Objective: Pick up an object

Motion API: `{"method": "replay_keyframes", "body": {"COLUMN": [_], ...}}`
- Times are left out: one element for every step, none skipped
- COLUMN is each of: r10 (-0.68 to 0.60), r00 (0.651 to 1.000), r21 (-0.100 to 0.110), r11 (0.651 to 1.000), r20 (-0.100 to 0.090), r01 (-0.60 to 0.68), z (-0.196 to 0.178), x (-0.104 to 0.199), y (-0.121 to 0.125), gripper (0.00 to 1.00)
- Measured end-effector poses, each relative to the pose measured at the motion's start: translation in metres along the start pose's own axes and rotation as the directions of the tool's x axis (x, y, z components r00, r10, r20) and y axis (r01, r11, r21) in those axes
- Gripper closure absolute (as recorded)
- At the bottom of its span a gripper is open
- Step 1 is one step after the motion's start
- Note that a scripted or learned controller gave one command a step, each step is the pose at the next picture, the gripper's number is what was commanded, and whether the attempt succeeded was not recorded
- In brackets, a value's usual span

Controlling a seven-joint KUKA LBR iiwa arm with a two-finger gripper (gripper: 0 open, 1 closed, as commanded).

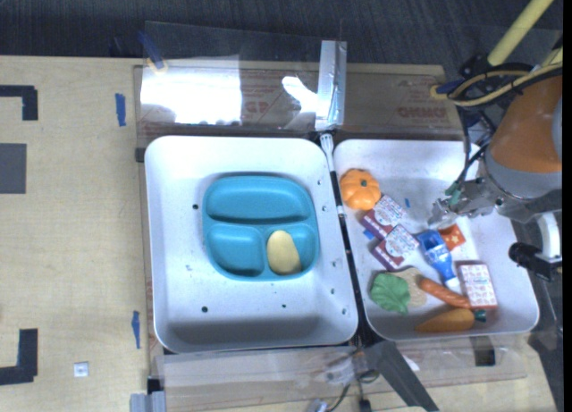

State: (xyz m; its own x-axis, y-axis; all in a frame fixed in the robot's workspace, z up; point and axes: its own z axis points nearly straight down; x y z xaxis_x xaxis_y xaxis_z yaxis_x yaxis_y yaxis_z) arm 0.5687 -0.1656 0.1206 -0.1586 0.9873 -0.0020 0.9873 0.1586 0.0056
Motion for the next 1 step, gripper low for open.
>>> {"method": "replay_keyframes", "body": {"r10": [0.0], "r00": [1.0], "r21": [0.001], "r11": [1.0], "r20": [0.0], "r01": [0.0], "z": [0.0005], "x": [0.0], "y": [-0.0003], "gripper": [0.0]}}
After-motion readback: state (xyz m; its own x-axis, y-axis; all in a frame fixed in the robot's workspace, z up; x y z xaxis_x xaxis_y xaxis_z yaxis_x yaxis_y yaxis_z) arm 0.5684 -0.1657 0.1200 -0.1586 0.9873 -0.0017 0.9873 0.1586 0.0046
